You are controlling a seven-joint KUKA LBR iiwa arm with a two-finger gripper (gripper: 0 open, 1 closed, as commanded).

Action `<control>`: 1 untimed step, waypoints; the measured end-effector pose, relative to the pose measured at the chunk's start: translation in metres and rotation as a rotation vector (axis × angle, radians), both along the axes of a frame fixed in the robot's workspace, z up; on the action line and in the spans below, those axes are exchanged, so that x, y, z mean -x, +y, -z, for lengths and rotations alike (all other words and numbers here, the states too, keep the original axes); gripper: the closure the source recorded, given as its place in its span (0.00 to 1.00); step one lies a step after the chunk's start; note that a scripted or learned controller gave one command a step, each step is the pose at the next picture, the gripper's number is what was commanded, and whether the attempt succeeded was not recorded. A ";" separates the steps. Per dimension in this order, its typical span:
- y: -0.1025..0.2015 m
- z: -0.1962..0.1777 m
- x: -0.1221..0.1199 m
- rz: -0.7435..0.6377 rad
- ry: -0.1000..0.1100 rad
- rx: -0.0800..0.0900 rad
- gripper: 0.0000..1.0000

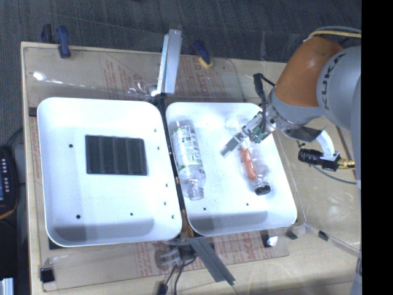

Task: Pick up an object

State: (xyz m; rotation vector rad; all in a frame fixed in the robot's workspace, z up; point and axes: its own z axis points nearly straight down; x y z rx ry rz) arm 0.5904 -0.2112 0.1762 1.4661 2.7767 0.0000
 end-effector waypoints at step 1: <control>0.000 0.000 -0.009 0.002 -0.001 0.001 0.00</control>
